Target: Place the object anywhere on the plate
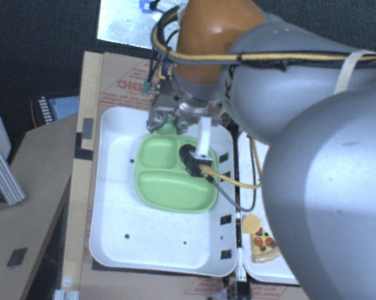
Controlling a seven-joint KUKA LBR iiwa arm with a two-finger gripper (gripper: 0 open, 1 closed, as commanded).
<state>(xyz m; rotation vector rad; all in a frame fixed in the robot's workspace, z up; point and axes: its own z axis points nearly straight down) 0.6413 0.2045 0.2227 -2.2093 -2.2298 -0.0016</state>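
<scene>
Hovering tool: the tool (169,121) hangs low over the far rim of the green plate (168,195), at the back edge of its left rear compartment.
Tool state: I cannot tell how far open it is; the wrist housing above hides the tip from this slanted overhead view.
Task's thing: a small green lump (166,128) sits right under the tool, touching the plate's far rim. It may be the object, or only part of the plate, since the two greens merge.
Plate: a divided green dish with two small rear compartments and one wide front one. It lies flat in the back half of the left bin (154,248), leaving bare white floor in front.
Arm: the grey arm (323,164) reaches in from the right and crosses above the right bin (275,274), probably so the tool can come down steeply on the plate.
Other item: a toy pizza slice (263,242) lies in the right bin against its left wall, well apart from the plate and the tool.
Worktop: the brown worktop (78,200) carries both bins side by side.
Stage, as a judgement: the tool's position suits a release onto the plate, but nothing visible confirms a hold.
</scene>
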